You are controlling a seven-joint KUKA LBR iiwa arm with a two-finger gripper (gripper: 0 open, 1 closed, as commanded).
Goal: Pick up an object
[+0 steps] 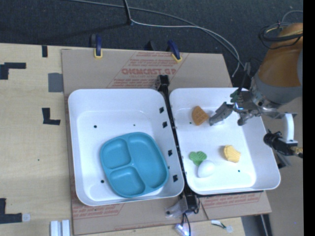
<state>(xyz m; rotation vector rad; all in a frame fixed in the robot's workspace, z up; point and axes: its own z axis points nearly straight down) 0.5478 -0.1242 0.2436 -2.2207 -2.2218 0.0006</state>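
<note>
In the right bin (261, 181) lie an orange-brown food piece (199, 115), a yellow piece (232, 153), a small green piece (198, 157) and a white egg-like piece (205, 169). My gripper (230, 117) hangs over the upper part of this bin, just right of the orange-brown piece. It is open, its fingers spread with nothing between them. One dark finger (220, 115) points left toward the orange-brown piece, a short way from it.
The left bin (81, 107) holds a blue divided plate (134, 163). A black divider (170, 127) runs between the two bins. Cardboard lies under both bins, with clamps at its far edge. The arm's body fills the right side.
</note>
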